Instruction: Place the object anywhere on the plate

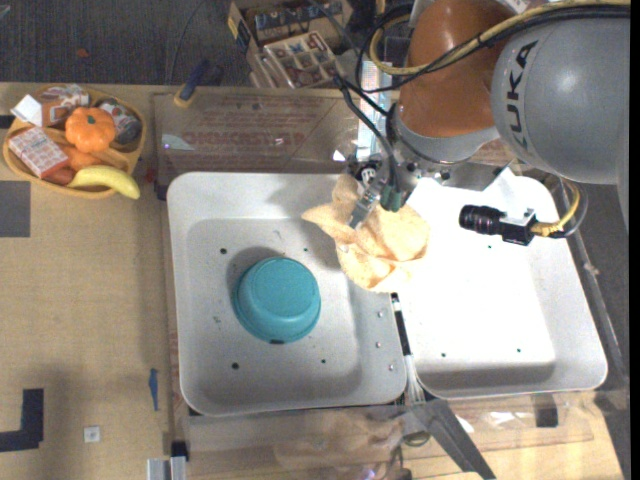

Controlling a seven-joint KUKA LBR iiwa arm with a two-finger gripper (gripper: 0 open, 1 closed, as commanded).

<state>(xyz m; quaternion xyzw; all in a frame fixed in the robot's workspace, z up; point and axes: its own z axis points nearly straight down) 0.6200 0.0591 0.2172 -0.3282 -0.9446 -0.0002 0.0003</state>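
crumpled pale yellow cloth (375, 240) hangs, apparently pinched in the closed gripper (372, 204).

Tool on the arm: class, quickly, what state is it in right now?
Tool: shut on the yellow cloth, lifting it where the two bins meet.

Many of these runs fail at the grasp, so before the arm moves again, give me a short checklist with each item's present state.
1. Gripper over the yellow cloth: ok, it sits at the cloth's upper edge.
2. Cloth pinched between the fingers: cannot tell.
3. Cloth lifted free of the bins: not ok, it drapes across the seam between them.
4. Teal plate reachable in the left bin: ok, nothing lies on it.
5. Cloth on the plate: not ok, they lie apart.
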